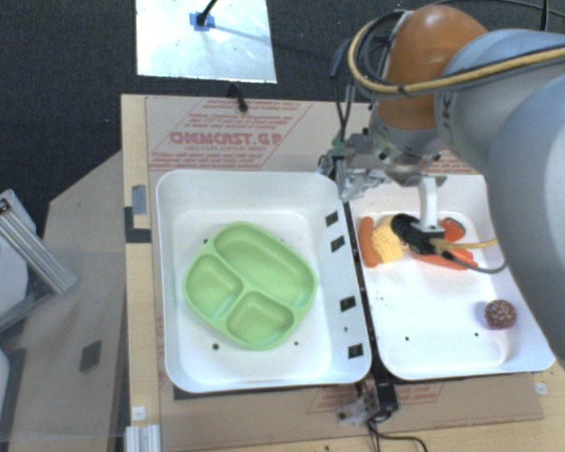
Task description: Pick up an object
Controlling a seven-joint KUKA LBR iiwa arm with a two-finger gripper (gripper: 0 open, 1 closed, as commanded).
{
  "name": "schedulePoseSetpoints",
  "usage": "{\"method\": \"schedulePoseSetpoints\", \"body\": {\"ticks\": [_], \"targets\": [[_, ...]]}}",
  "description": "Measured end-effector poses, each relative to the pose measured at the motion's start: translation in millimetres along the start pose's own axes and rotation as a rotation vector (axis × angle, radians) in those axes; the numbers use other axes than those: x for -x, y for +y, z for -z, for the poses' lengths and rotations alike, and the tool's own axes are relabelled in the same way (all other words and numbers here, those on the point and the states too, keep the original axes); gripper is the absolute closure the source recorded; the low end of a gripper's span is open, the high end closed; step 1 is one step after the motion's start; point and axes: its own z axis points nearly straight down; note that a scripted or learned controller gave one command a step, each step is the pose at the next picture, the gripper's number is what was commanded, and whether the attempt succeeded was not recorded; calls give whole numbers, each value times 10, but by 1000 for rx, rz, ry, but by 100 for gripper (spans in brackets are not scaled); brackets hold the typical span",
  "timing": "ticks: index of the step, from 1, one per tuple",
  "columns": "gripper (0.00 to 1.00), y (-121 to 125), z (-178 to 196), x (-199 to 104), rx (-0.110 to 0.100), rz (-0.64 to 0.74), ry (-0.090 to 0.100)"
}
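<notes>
In the right bin (452,347) a yellow corn cob (387,242) lies at the far left, with an orange sausage-shaped piece (365,241) touching its left side. A red-orange carrot-like piece (449,258) lies just right of the corn. A dark red ball (499,314) rests alone near the right wall. My gripper (358,179) hangs over the far left corner of this bin, just above the divider and behind the corn. Nothing can be seen held in it.
The left bin (184,215) holds a green divided plate (250,284) in its middle. A cardboard sheet (226,135) lies under both bins, and a shiny metal plate (204,26) sits beyond it. The arm's bulk covers the upper right of the view.
</notes>
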Motion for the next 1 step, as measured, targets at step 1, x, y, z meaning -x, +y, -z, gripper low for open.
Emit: {"method": "schedulePoseSetpoints", "body": {"ticks": [1], "targets": [[100,-640,904,-347,-2,-2,0]]}}
